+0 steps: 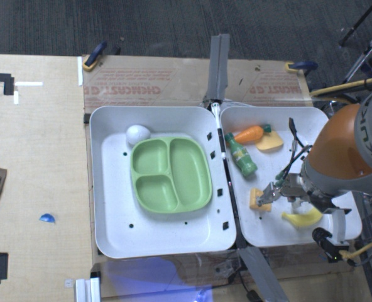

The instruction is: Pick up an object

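The desk (29, 168) carries two white bins. The left bin (110, 231) holds a green plate (171, 173) with three compartments and a white ball (137, 133) just beside its upper left corner. The arm (346, 146) reaches over the right bin (261, 231). Its claw (269, 195) is low at a cheese piece (257, 200); I cannot tell how far it is open or if it grips. A bottle (241, 156), a carrot (249, 134), a yellow slice (271, 143) and a banana (301, 218) lie nearby.
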